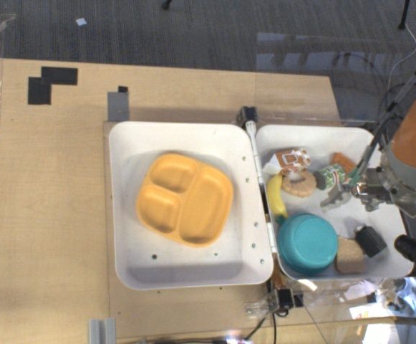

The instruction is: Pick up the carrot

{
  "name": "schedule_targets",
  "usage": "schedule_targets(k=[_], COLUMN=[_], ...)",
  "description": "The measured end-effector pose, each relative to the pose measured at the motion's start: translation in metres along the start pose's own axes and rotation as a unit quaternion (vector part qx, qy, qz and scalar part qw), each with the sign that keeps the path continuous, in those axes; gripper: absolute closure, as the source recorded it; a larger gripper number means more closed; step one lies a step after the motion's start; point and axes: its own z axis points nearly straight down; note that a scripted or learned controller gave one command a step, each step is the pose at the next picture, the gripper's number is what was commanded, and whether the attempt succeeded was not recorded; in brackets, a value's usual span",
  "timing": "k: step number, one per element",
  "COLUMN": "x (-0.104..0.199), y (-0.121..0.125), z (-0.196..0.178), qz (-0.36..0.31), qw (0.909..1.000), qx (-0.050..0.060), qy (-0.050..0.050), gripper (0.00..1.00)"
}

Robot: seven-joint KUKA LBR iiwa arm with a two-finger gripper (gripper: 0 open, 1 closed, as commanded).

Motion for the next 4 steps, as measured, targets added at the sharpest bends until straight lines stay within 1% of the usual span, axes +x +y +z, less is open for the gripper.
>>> schedule_targets(k=[1, 2, 3, 4], x=[0.073, -0.018, 0.014, 0.135], y=[0.0, 0.097, 0.067, 0.041], z=[0.046, 0.032, 0.136, 0.061], qz=[0.024, -0.061, -0.141, -0.059], qw=[0.9997, 0.9981, 0.99, 0.9983], qx=[0.002, -0.003, -0.002, 0.001], qy=[0.002, -0.003, -0.002, -0.001], gripper=[0.0, 0.0, 0.0, 0.0])
